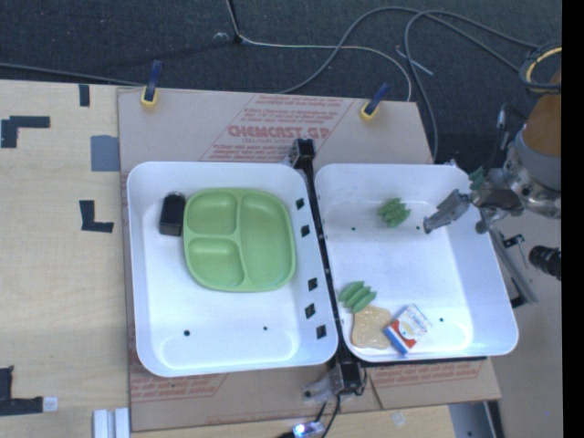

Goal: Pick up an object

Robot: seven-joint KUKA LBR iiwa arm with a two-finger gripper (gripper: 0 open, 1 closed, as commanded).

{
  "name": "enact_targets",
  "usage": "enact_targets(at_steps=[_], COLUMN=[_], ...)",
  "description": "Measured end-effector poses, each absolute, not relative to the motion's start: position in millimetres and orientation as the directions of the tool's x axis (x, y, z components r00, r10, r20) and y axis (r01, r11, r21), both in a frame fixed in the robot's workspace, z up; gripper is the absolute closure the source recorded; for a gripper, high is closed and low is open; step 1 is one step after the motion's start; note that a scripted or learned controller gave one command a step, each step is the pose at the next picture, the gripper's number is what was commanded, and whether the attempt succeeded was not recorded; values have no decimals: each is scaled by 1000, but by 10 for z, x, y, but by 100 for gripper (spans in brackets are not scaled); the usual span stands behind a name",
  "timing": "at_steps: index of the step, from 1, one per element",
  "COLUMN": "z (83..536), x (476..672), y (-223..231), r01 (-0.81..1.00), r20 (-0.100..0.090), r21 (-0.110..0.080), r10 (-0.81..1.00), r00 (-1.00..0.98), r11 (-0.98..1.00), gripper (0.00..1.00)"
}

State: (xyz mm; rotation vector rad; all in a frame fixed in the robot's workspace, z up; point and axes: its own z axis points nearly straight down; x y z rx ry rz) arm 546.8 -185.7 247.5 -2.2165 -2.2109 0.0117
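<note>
**A:** What sits in the right bin (474,286)?

**B:** Four small things. Nearest the gripper (444,213) is a little green toy (394,212), leafy and ruffled at its edges, lying flat on the white floor near the bin's far wall. It looks like soft plastic, matte, darker than the plate next door.

**A:** And the gripper itself?

**B:** It hangs over the right bin's far right part, just right of that green toy and apart from it. One dark grey finger slants down and to the left. Whether the fingers stand wide or narrow I cannot tell; nothing shows between them.

**A:** The rest of that bin?

**B:** By the near left corner lies a second green piece (357,293), ribbed like a bundle of pods. Touching it from below is a tan biscuit-shaped piece (370,328), rounded and smooth. Against that leans a small packet (408,326), white with red and blue print, flat and rectangular.

**A:** The left bin (151,272)?

**B:** A pale green divided plate (239,239), squarish with rounded corners and three compartments, smooth plastic. A small black block (172,214) lies at its left edge, touching or nearly so.

**A:** Under the bins?

**B:** A sheet of brown cardboard (274,126) with red lettering, held by two yellow-and-blue clamps (150,89) on the desk (55,272), which is pale wood.
</note>
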Motion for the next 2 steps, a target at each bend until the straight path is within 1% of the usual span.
enact_targets(at_steps=[1,2], z=[2542,2026], x=[5493,5459], y=[-1853,-1949], r01=[1000,1000], r20=[0,0], r21=[-1,-6], r10=[1000,1000], r00=[-1,0], r11=[1,0], gripper=[0,0])
